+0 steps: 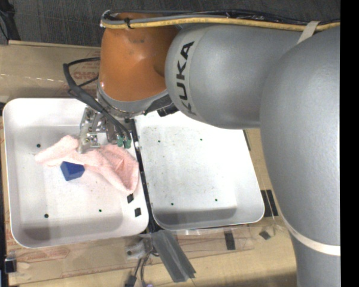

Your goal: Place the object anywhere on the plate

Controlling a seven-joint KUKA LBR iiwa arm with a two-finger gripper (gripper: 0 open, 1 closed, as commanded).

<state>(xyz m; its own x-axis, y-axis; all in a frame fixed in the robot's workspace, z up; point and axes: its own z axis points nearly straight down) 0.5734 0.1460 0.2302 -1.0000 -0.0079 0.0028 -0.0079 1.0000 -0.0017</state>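
Observation:
A small blue block [72, 170] lies on a crumpled pink cloth [110, 163] in the left bin [24, 214]. My gripper [91, 137] hangs low over the cloth's upper edge, just up and right of the blue block and apart from it. Its metal tip touches or nearly touches the pink fabric. The orange wrist band [131, 58] and the grey arm [239, 70] reach in from the upper right and cover the back of both bins.
The right bin [197, 172] stands beside the left one, its floor speckled with small dark dots. A black cable [78, 88] loops near the left bin's back rim. Cardboard [36, 70] lies under the bins.

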